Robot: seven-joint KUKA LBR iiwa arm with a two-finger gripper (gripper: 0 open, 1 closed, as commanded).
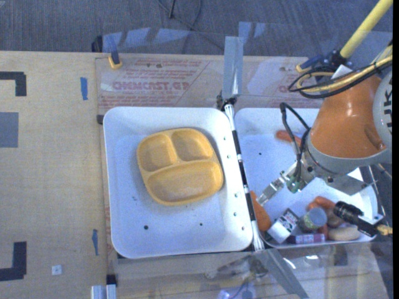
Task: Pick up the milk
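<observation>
Camera view shows the claw [272,194] hanging over the right bin [262,148], near its left wall, with nothing between its fingers; whether they stand wide or narrow I cannot tell. Milk [284,224], a small carton with a white cap, lies at the bin's front edge among other small items, just below the claw. A yellow divided plate [179,165] sits in the left bin [124,217].
</observation>
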